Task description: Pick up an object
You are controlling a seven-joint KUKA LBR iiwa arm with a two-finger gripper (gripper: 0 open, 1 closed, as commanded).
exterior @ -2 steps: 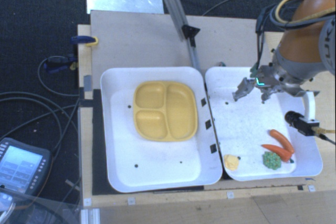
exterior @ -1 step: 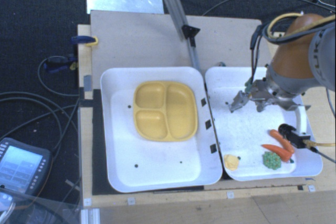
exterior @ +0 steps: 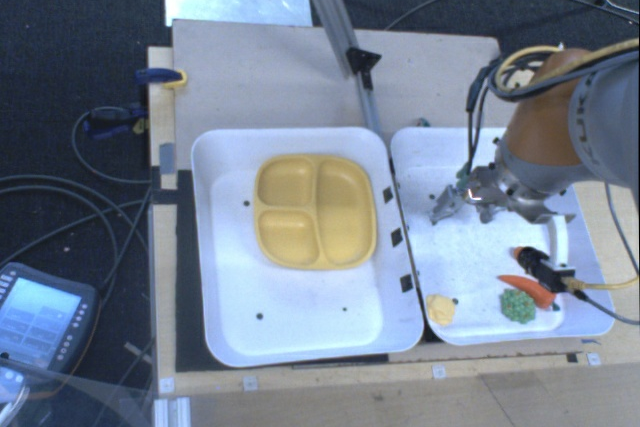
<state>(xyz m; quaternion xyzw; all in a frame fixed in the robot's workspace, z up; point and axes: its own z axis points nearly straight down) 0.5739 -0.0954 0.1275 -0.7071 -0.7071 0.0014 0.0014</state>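
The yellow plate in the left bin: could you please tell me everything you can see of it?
The yellow plate is a rounded-square dish that looks like matte plastic, pale yellow all over. Raised ridges split it into three compartments: two smaller ones on the view's left and a larger one on the right. It lies flat and right side up on the floor of the left bin, toward the bin's far side, turned slightly askew to the bin's walls. Its compartments look bare, and only the bin floor touches it.

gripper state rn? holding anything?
End effector: over the right bin, open or shut cannot be told; nothing seen between its fingers.
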